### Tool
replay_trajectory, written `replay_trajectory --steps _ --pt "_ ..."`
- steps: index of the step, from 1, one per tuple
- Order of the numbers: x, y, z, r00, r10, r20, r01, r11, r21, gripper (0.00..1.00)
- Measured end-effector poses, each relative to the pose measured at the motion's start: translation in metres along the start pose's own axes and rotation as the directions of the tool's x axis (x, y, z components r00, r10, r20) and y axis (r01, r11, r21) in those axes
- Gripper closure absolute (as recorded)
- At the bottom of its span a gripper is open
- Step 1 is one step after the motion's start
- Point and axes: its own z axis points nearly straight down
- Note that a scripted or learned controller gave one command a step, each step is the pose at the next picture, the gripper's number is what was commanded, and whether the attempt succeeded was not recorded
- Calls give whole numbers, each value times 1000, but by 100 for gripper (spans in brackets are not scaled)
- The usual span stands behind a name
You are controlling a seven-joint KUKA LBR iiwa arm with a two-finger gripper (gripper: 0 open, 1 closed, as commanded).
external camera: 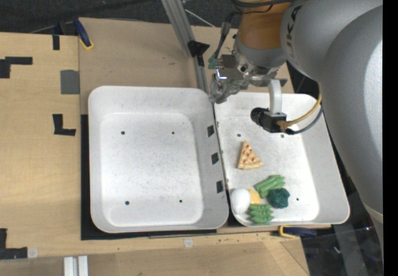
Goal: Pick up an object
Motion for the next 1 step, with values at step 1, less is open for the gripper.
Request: replay_trajectory --steps 1 --pt "57 8 16 1000 -1 0 1 1000 0 100"
